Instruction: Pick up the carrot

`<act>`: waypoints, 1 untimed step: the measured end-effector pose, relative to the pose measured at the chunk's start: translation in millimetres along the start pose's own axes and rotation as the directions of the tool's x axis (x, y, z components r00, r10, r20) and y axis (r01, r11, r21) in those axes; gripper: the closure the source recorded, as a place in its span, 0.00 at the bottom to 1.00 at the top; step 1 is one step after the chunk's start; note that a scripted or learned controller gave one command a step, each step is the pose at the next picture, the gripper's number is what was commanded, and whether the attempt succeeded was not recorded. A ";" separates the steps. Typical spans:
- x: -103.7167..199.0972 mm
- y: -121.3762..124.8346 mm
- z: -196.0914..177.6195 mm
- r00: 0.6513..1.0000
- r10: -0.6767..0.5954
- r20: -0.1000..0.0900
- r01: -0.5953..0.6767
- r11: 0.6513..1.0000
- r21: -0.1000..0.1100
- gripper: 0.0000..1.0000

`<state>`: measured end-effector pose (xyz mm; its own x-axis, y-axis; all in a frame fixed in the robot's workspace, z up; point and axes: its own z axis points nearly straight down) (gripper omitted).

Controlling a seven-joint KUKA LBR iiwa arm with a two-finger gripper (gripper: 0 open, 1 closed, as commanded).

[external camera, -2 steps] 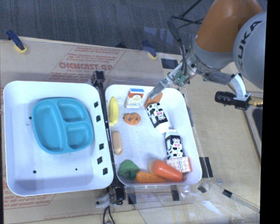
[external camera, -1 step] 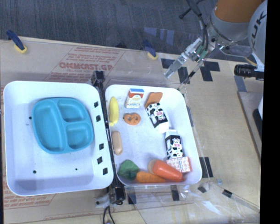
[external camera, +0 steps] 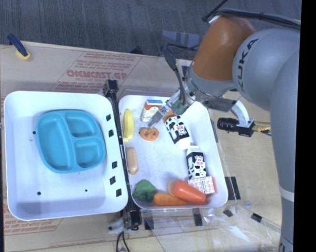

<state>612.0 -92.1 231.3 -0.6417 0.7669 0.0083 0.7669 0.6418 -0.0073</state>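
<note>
The carrot [external camera: 168,199] lies along the right bin's [external camera: 215,145] near edge, against a rounder orange piece [external camera: 188,191]. My gripper [external camera: 161,118] hangs at the far end over a pretzel [external camera: 148,133], fingers slightly apart and empty. I judge I'm in the approach: next, travel to the near edge and descend.

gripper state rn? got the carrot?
Gripper: open or shut cannot be told; it sits at the far end of the right bin, over the pretzel. Not holding the carrot, which lies at the bin's near end.
</note>
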 end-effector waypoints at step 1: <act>113.1 7.6 43.0 1.000 0.029 0.001 -0.029 1.000 -0.003 0.00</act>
<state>544.8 -0.4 189.3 -0.6189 0.7854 0.0072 0.7854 0.6189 -0.0046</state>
